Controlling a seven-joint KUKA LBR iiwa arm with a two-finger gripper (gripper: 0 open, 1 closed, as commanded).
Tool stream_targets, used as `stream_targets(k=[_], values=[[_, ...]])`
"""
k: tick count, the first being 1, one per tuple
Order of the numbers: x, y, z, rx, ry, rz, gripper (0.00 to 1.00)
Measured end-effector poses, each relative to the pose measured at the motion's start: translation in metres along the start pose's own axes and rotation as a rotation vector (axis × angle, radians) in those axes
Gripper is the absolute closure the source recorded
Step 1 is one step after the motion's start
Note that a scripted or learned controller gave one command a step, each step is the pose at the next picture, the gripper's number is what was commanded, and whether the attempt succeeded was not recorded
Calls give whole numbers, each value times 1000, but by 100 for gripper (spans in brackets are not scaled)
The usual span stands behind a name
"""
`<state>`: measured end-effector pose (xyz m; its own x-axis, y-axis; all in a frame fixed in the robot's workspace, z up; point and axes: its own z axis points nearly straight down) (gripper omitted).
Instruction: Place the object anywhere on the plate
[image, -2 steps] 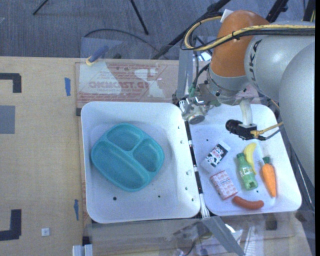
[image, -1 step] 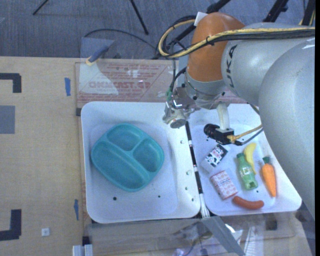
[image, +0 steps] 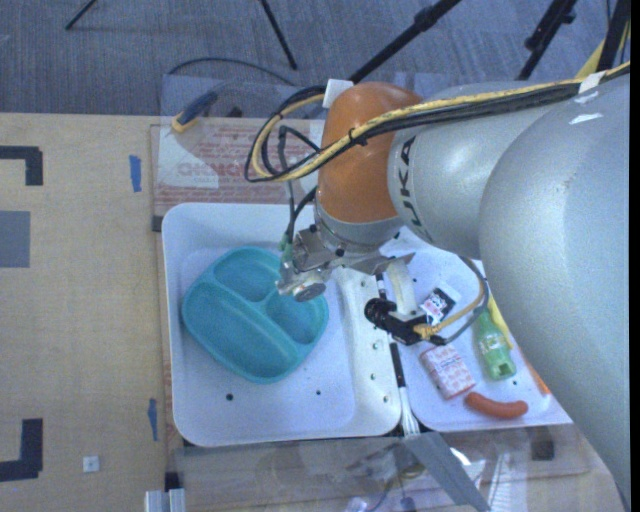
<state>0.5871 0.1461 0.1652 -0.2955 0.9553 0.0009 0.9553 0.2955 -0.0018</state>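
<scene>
In the camera view, the grey arm (image: 500, 200) fills the upper right of the frame, its orange band (image: 362, 150) sitting at the upper middle. Below the band the gripper (image: 300, 285) hangs over the right edge of the teal divided plate (image: 240, 330), which lies in the left white bin (image: 190, 400) at the centre left of the frame. Whether anything sits between the gripper's tips is not clear from this slant, and I cannot tell how the gripper stands, spread or closed. A metallic, rounded shape shows at its lower end, just above the plate's right compartment; it may be part of the tool or the carried object, and the picture does not settle which.

In the right white bin (image: 440, 415), at the lower right, lie a red-and-white packet (image: 448, 368), a green bottle (image: 494, 350), an orange-red sausage-shaped piece (image: 495, 405) and a small black-and-white item (image: 436, 304).

As a judgement: the arm is placed over the plate, so the task looks to be at the delivery stage, but nothing is plainly resting on the plate, so the placing itself seems left to do
</scene>
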Motion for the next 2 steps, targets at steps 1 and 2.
stream_targets(k=[1,2], values=[[-10,-8,5,0,0,-135,100],[-11,-8,5,-1,0,-134,0]])
